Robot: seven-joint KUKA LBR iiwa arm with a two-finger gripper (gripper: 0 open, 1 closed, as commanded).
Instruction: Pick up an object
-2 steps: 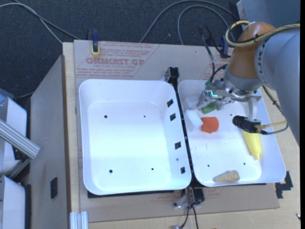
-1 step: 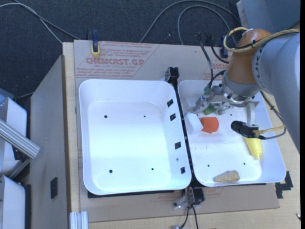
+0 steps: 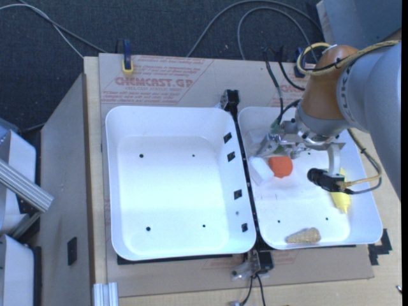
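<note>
In the right bin [image 3: 357,225] lie an orange round object [image 3: 280,166], a white block [image 3: 260,169] beside it on the left, a yellow object [image 3: 341,197] near the right wall, and a tan flat piece [image 3: 303,236] at the front. My gripper [image 3: 282,146] hangs low over the bin's back left part, just above and behind the orange object. The wrist with its orange band [image 3: 324,97] hides the bin's far right corner. Whether the gripper touches the orange object cannot be made out.
The left bin [image 3: 127,171] sits alongside, separated by a black divider with clips [image 3: 239,171]. Black cables [image 3: 274,81] run behind the bins. A black connector with a yellow cable [image 3: 322,178] hangs off the arm over the right bin.
</note>
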